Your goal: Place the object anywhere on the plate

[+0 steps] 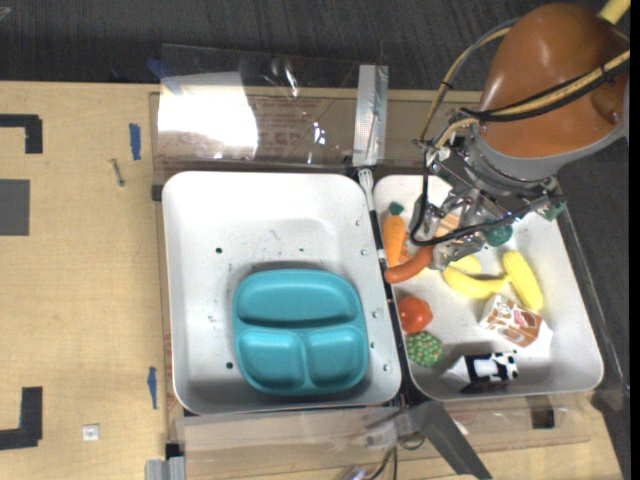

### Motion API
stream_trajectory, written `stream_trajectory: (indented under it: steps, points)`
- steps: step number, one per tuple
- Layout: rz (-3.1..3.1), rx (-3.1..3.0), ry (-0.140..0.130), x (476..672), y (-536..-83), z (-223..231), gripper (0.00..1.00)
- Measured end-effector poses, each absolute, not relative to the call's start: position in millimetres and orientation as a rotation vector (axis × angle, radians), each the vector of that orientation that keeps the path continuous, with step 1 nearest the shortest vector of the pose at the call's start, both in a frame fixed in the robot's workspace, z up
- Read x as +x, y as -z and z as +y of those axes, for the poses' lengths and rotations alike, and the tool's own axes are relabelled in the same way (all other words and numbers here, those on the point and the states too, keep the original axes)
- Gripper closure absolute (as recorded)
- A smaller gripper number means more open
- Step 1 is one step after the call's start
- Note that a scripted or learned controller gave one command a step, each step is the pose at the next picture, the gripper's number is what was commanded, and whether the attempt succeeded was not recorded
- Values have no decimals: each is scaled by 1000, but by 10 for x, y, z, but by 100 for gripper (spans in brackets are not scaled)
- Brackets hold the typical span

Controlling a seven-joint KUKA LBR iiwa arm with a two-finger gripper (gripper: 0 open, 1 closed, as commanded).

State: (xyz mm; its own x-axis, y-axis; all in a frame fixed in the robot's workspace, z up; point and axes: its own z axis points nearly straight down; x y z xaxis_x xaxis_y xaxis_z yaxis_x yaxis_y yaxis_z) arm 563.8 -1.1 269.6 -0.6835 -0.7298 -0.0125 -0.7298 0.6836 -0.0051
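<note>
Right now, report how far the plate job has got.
Done: nothing yet; no toy lies on the teal plate in the left bin. In hand: the tool is low in the right bin over the carrot and bananas; a grasp can't be confirmed. Left: lift one item and carry it to the plate.

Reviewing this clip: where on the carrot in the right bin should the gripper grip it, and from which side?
Probably the carrot's thick upper body, from straight above, closing across its width. It lies flat and lengthwise along the bin wall, crowding that side.
</note>
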Motion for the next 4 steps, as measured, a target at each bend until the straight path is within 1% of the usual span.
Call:
stream_trajectory:
  steps: [1,2,3,4]
  points:
    - [2736,-1540,-5,5316,-1837,558,100]
    - [2735,-1537,-2,5325,-1853,550,0]
    - [2632,-1708,2,4810,-2199,137,0]
    - [2625,-1706,2,4829,-2300,166,100]
